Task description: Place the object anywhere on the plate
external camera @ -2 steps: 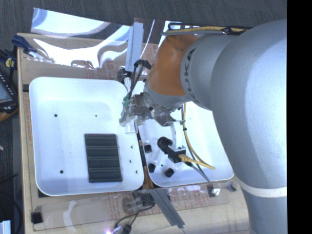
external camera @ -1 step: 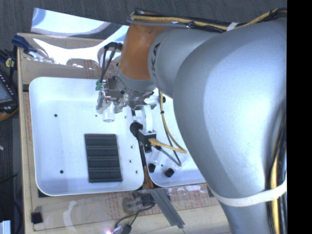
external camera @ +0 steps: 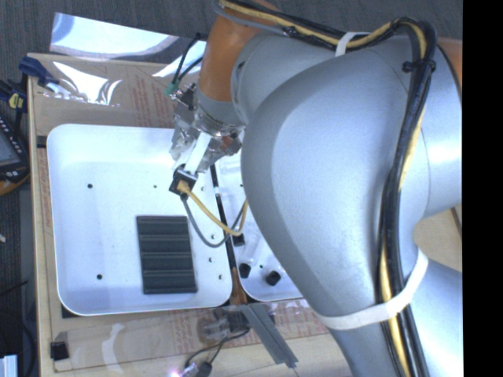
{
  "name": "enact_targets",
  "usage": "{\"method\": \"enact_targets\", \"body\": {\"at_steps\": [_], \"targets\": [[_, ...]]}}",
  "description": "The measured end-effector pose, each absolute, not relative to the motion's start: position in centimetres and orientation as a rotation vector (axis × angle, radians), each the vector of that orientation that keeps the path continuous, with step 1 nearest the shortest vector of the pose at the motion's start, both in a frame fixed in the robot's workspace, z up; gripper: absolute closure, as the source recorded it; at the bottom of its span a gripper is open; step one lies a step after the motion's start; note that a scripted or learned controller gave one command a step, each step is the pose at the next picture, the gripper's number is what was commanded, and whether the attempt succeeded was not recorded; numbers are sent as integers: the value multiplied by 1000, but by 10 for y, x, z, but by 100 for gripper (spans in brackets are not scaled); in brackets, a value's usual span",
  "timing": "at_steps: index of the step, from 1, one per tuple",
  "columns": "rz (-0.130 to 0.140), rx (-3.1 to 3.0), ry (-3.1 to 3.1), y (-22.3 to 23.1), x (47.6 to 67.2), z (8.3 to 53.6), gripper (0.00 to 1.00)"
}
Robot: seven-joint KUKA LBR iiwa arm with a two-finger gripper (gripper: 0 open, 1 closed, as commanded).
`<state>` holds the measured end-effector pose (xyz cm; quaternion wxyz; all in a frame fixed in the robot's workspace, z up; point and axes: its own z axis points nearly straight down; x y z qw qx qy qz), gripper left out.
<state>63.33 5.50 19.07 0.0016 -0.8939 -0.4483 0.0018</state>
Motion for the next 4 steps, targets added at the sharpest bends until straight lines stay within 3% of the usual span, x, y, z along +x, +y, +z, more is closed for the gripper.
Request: {"method": "enact_targets", "body": {"at_steps": [1, 2, 3, 4], "targets": [[7, -2832, -1353, 108, 655, 167, 100], [8, -2318, -2115, 48, 624, 191, 100], [12, -2528, -1856, 104, 619, 135, 100], [7, -2795, -1427, 117, 655, 91, 100]]}}
